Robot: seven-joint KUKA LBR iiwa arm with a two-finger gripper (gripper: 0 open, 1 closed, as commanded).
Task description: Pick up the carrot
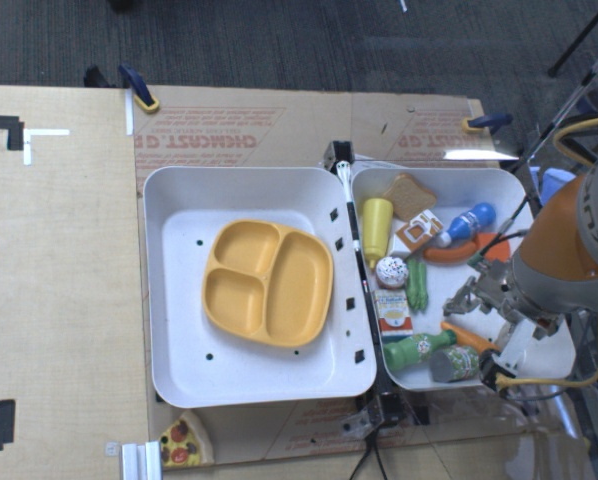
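We see the carrot (467,336) lying in the right bin (434,176), near its lower right corner, between the green bottle (416,348) and the end effector (487,320). The end effector hovers just beside the carrot's right end; we cannot tell how it is set. The yellow plate (269,282) sits in the left bin (179,368).

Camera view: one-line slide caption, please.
Gripper hovers over right bin near the carrot; yellow plate in left bin.
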